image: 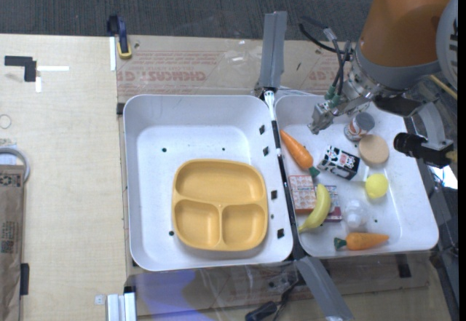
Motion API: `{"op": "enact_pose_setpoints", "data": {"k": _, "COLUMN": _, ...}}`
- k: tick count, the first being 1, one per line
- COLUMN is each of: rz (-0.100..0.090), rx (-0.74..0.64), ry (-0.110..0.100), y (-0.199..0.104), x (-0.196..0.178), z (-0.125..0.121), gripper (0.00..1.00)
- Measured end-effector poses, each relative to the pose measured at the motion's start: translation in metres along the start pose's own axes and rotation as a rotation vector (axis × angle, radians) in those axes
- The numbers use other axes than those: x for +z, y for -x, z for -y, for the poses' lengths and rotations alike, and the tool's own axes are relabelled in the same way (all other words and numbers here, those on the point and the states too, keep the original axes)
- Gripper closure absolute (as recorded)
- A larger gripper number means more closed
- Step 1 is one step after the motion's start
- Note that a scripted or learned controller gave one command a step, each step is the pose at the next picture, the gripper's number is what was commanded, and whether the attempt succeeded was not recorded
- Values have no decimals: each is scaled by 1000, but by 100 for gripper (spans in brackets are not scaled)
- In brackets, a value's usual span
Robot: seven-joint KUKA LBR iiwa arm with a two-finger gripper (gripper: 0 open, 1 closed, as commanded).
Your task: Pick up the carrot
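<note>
Nearest the viewer, the right bin (408, 239) serves as the landmark. At its near edge lies a small carrot (366, 241). Just beyond, toward the bin's middle, sit a banana (318, 208) and a yellow ball (376, 185). Farther in, against the bin's left wall, lies a second carrot (297, 150), orange with a green tip (either could be the target). Above the bin's far end hangs the claw (321, 120); nothing is held in it, and its opening cannot be judged. Neither carrot is lifted, so the pick seems yet to begin.
</note>
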State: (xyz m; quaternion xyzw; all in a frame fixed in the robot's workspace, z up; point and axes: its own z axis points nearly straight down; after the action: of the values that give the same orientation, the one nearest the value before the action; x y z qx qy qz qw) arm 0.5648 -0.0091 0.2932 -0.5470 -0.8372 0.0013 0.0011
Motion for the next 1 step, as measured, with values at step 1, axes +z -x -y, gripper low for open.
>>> {"op": "enact_pose_setpoints", "data": {"k": 1, "rz": 0, "rx": -314, "ry": 1, "y": 41, "x": 75, "z": 15, "gripper": 100}}
